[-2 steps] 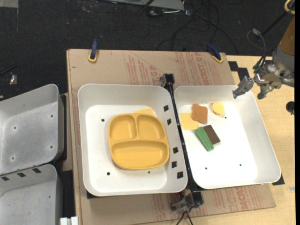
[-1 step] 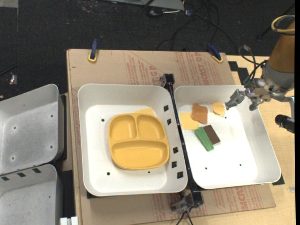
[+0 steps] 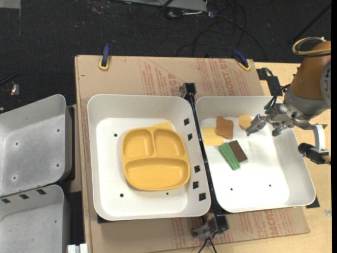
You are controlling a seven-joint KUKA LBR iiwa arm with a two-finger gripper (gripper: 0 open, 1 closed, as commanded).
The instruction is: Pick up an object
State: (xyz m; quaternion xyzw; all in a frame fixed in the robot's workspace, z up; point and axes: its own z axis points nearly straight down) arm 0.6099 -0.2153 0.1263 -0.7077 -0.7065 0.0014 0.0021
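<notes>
Nothing lifted: tool [image 3: 261, 123] over right bin [image 3: 274, 186], far side, beside yellow piece [image 3: 245, 122]; finger state undeterminable. Grasp outstanding.

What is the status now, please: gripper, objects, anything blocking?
Gripper over right bin, near small yellow piece; nothing seen in it. Brown piece, green block, dark block lie loose. No obstruction seen.

Divided tray [image 3: 156, 159] in left bin [image 3: 100, 157]; blocks [image 3: 232, 153] in right bin [image 3: 274, 186].
</notes>
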